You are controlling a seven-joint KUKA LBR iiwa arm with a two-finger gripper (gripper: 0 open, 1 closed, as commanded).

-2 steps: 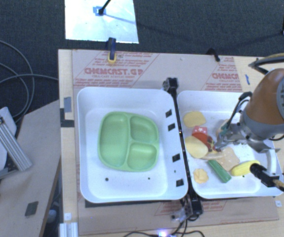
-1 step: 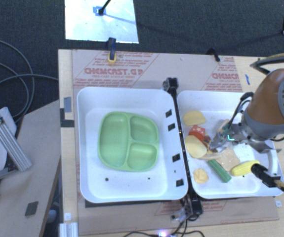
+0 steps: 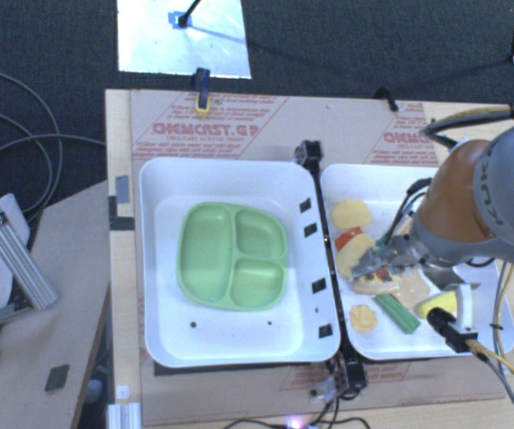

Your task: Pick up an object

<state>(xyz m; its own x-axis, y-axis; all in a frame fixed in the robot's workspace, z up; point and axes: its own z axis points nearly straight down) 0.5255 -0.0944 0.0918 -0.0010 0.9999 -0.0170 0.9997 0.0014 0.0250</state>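
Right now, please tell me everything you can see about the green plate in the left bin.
The green plate is pale green, looks like smooth plastic, and has a rounded square shape with three compartments: one long section on its left and two smaller ones on its right. All three compartments are bare. It lies flat, right way up, turned slightly askew, near the middle of the left white bin. It rests on that bin's floor, apart from the walls, and nothing else touches it.
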